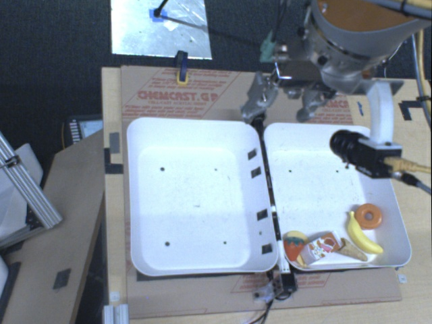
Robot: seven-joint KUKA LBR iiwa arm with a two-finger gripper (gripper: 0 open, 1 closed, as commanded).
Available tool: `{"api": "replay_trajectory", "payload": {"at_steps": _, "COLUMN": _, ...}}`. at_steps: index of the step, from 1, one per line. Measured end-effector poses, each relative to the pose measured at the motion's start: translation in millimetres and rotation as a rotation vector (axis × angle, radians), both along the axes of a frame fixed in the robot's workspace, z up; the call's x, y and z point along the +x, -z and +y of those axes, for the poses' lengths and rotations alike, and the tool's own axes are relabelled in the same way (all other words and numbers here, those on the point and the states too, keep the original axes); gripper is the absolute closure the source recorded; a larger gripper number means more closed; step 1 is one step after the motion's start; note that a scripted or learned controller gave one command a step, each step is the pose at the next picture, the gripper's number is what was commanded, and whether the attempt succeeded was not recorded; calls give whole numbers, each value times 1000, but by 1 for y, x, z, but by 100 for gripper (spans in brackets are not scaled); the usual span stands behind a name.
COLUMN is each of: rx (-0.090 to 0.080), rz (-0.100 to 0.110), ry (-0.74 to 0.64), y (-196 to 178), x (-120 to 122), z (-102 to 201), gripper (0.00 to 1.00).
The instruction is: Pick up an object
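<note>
Here, the things to pick lie together in the right bin (317,181), pushed into its corner at about five o'clock: a yellow banana (362,235), an orange ring-shaped piece like a doughnut (368,214) just beside its upper end, a round orange-red fruit (294,243) near the dividing rims, and between them a small printed packet (320,246) touching a brown cone-like piece (354,250). They probably slid there because the bin floor lets loose things gather at the low edge. The left bin (196,194) sits at nine o'clock from this group. The gripper (280,103) is well apart from them, at about twelve o'clock, above the far rims where both bins meet; its two fingers hang spread a little with nothing between them. My judgement is that the arm must travel toward the near corner before any grasp is possible
</note>
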State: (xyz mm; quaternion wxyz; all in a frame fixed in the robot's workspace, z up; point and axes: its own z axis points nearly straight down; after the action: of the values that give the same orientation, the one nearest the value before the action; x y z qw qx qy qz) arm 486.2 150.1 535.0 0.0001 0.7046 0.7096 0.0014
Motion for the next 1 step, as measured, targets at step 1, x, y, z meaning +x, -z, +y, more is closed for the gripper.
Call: {"api": "replay_trajectory", "payload": {"at_steps": 1, "rx": 0, "rz": 0, "ry": -2, "y": 0, "x": 0, "z": 45, "gripper": 0}}
